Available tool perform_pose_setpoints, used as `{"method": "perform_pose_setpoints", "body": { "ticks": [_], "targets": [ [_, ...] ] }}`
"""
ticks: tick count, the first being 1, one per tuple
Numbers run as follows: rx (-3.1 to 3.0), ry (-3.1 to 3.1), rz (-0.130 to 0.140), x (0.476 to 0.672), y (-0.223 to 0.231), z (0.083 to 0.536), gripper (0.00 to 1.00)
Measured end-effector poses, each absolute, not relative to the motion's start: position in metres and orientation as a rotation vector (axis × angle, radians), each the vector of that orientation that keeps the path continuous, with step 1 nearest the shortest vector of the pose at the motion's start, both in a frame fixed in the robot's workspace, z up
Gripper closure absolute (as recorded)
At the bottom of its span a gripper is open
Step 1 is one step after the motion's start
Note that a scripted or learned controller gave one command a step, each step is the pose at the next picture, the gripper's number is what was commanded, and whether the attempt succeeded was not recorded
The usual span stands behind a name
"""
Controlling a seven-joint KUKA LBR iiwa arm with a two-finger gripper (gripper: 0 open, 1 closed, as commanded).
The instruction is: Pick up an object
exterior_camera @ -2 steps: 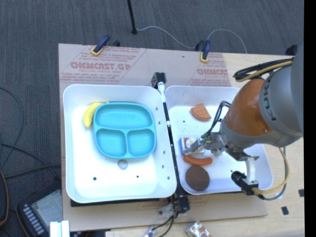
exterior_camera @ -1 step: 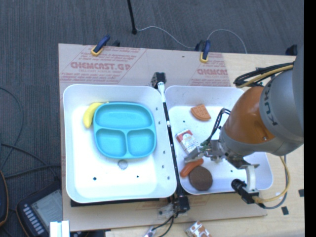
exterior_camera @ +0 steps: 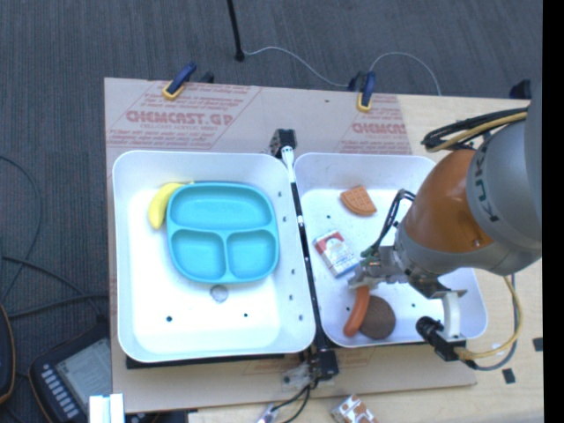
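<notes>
1. Far left of the gripper, in the left bin [exterior_camera: 132,263]: yellow banana [exterior_camera: 160,203] against the upper-left edge of a blue three-section plate [exterior_camera: 222,232].
2. Below that plate, well left of the gripper: small grey round thing [exterior_camera: 218,294] on the bin floor.
3. Between the two bins: black-and-white clamp bar [exterior_camera: 296,210] running down the shared rim.
4. Just left of the gripper, in the right bin [exterior_camera: 480,311]: red-and-white small carton [exterior_camera: 335,252], lying tilted.
5. Above and slightly left of the gripper: orange-brown wedge [exterior_camera: 359,200], apart from the carton.
6. Gripper [exterior_camera: 374,274] low over the right bin, below the orange wrist band; whether open or closed on anything cannot be told.
7. Right below the gripper: orange-red sausage [exterior_camera: 356,310] lying beside and touching a brown round lump [exterior_camera: 379,318]; contact with the gripper cannot be told.
8. At the far edge of the tabletop [exterior_camera: 141,104], well above the gripper: two blue-and-yellow clamps [exterior_camera: 180,80].
</notes>
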State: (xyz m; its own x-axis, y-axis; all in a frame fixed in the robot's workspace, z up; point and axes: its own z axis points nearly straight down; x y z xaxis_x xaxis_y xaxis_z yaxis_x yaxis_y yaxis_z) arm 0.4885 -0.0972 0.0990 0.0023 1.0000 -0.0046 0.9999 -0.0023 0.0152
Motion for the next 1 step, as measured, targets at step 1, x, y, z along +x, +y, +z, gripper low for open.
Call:
{"method": "perform_pose_setpoints", "body": {
  "ticks": [1],
  "targets": [
    [2.220,2.223,0.001,0.5477,-0.0186,0.1845,1.00]
  ]
}}
